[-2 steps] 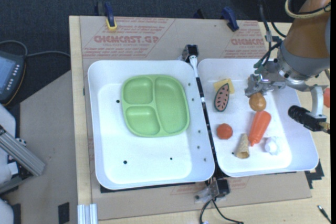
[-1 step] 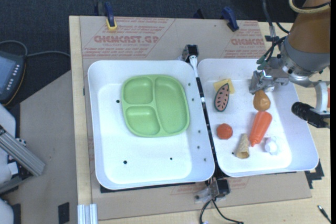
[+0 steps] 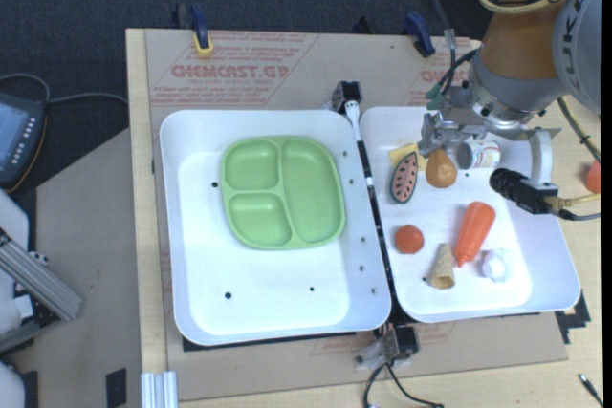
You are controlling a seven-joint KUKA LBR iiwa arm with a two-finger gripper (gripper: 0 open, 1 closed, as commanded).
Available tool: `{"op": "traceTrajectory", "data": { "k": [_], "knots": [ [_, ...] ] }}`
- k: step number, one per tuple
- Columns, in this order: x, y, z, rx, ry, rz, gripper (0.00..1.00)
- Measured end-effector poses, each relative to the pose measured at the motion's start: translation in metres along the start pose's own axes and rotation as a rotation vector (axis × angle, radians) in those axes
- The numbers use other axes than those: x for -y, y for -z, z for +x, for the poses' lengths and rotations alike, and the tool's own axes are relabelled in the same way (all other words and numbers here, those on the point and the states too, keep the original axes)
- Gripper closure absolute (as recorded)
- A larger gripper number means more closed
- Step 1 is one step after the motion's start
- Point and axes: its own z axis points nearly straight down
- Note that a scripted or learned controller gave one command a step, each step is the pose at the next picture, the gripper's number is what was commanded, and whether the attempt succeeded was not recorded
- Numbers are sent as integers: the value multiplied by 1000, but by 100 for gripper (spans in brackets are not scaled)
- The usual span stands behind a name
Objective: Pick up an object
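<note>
In the right bin [image 3: 535,296], the brown egg-shaped object [image 3: 441,171] sits just under the end effector [image 3: 446,144], whose grip state is unclear.

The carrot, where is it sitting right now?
The carrot lies in the right bin, lower-middle area, between the small red tomato on its left and a small white piece, with the cone just below-left.

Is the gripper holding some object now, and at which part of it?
Cannot be told: the gripper is above the brown round object, its hold hidden.
</note>
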Motion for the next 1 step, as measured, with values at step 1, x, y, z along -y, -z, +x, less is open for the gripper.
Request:
{"op": "traceTrajectory", "data": {
  "k": [1],
  "knots": [
    [5,-2,55,-2,1,6,100]
  ]
}}
